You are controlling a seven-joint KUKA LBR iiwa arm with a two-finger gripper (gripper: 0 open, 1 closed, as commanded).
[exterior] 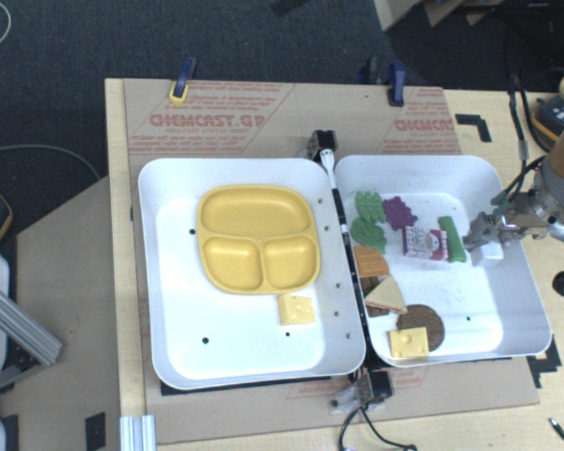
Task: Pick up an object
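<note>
Camera view, glossy yellow three-compartment tray (258, 237), smooth

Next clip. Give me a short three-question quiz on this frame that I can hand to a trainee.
1. True or false: the yellow divided plate lies in the right bin.
2. Which item lies nearest the tool? A) green strip B) yellow cheese slice C) brown cookie
3. Fill in: the purple grape bunch lies in the ____ bin.

Key: 1. False, it lies in the left bin. 2. A. 3. right.
</note>
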